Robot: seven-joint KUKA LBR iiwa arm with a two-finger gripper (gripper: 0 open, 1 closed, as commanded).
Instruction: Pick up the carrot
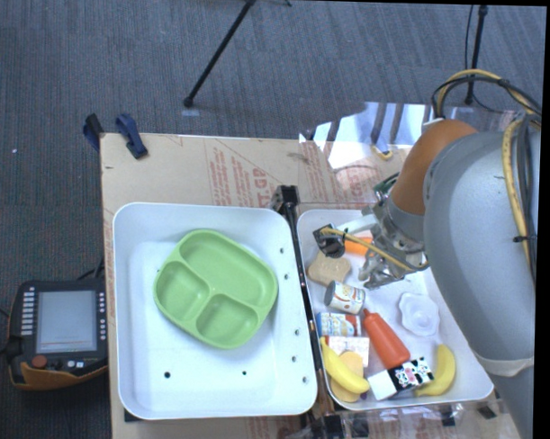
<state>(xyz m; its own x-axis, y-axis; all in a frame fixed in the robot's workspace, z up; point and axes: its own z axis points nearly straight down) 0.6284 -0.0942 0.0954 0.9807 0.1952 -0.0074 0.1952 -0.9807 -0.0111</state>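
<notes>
The carrot (385, 339), an orange-red tapered piece, lies in the right bin (472, 385) near its middle front, pointing toward the front right. My gripper (379, 272) hangs low over the back part of that bin, above and behind the carrot and apart from it. A small orange item (360, 248) shows just left of the gripper; what it is I cannot tell. The arm's grey body covers the bin's right side.
Around the carrot lie a small can (344, 297), a carton (336, 326), two bananas (343, 371) (445, 371), a black-and-white block (405, 376), a clear cup (418, 314) and a tan slice (327, 268). The left bin (134, 380) holds a green divided plate (217, 289).
</notes>
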